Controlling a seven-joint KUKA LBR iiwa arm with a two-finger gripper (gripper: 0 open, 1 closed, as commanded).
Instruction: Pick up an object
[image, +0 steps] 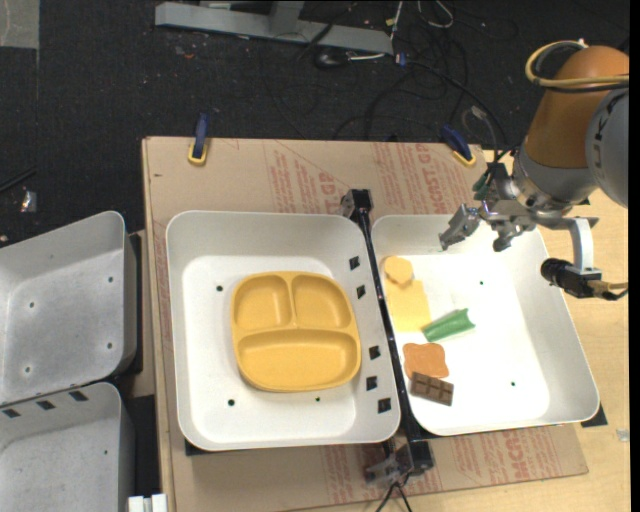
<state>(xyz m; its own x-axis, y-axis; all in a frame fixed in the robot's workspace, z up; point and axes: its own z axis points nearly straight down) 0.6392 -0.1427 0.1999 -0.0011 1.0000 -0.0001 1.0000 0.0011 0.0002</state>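
So the grey arm with its orange band (575, 100) comes in from the right, and the two-finger gripper (482, 229) hangs over the far edge of the right-hand shallow white bin (540, 340). Its fingers look spread apart with nothing between them, so it's released and not grasping anything.

All the loose stuff is bunched along the left side of that bin, well apart from the gripper. Farthest back is a small round yellow-orange piece (398, 269), touching the flat pale-yellow square slab (407, 305) just in front of it. A green stick-shaped piece (447, 325) lies tilted at the slab's near right corner. Closer to the front is an orange toast-like piece (424, 357), and right against it a dark brown chocolate-bar block (432, 389).

Over in the left-hand white bin (200, 300) sits a yellow plastic tray with three compartments (296, 331), roughly in the middle.
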